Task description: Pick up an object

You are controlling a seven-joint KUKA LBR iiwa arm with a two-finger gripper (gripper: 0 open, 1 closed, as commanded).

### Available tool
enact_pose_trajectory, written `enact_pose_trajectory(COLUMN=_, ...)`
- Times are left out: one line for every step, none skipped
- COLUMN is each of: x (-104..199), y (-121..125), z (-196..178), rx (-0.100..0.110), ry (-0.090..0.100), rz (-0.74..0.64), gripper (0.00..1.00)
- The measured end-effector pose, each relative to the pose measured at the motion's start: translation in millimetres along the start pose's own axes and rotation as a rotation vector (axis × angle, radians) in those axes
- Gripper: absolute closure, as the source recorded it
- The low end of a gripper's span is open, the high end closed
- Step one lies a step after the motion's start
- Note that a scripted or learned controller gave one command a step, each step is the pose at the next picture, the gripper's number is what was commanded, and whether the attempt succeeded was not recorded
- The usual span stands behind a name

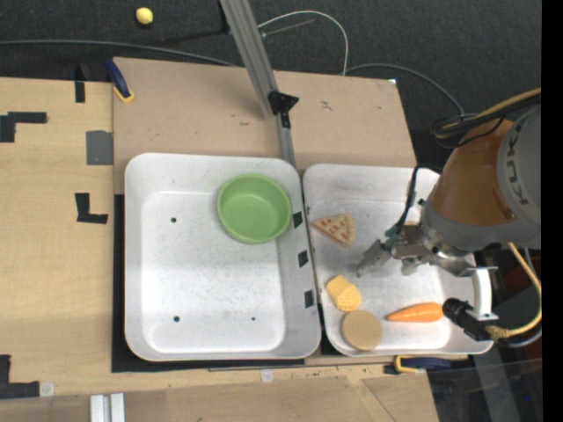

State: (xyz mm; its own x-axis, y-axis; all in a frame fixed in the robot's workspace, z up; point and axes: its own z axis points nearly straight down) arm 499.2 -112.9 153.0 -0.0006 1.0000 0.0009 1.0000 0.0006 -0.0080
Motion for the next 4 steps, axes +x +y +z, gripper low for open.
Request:
enact_pose_trajectory(x=0.3, y=10.3, z=53.7, rx=-0.006, ry=-0.001, rz=0.0, gripper=0.0)
enact_pose_trajectory(x=0.5, y=10.0, z=63.6, rx=-0.005, ry=-0.001, rz=0.0, gripper=0.0)
enact_pose_trajectory(x=1.0, y=10.0, z=53.5, rx=-0.005, ry=0.0, rz=-0.001, gripper=1.0)
enact_pose_trajectory(x=6.8, y=15.3, z=8.8, rx=-0.01, ry=-0.001, rz=-0.002, gripper=1.0)
